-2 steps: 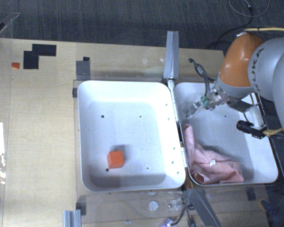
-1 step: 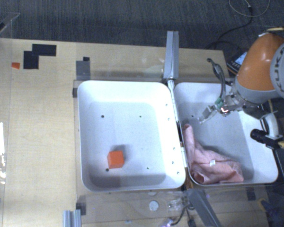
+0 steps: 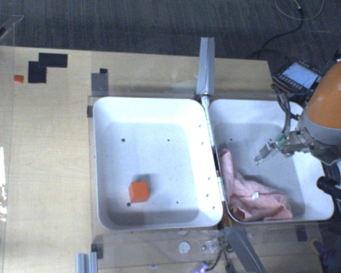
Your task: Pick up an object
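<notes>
Reaching in from the right, the arm positions its gripper over the right bin, jaws released and grasping nothing. A crumpled pink cloth lies along that bin's left and front walls. An orange block rests in the left bin.

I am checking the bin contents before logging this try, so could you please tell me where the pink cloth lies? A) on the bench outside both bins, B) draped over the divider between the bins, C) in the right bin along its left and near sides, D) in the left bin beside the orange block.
C: the pink cloth lies crumpled inside the right bin, while the orange block sits alone in the left bin.
</notes>
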You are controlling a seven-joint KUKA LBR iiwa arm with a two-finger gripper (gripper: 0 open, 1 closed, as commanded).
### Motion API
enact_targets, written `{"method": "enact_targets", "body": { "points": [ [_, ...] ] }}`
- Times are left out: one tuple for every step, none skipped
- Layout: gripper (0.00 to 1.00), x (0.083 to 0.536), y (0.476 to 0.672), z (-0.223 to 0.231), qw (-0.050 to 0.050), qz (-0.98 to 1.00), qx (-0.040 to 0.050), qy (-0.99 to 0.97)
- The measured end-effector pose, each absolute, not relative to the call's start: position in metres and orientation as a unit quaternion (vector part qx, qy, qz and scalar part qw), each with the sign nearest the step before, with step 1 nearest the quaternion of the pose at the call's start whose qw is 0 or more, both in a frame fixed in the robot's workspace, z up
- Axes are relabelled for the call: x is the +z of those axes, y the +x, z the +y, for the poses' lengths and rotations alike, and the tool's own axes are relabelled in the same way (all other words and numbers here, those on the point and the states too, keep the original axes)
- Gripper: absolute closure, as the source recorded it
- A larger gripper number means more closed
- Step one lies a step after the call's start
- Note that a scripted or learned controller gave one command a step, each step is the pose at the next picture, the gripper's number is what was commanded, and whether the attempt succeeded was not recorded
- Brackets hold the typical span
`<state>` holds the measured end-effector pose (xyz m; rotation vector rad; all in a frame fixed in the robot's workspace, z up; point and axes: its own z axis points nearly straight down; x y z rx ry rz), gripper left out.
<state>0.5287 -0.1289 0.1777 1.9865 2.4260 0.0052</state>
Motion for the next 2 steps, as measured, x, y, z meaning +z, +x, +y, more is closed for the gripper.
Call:
{"method": "enact_targets", "body": {
  "points": [
    [0.00, 0.090, 0.548, -0.107, 0.006, 0.738, 0.0045, 0.675],
    [0.00, 0.087, 0.643, -0.115, 0.004, 0.701, 0.0024, 0.713]
  ]
}}
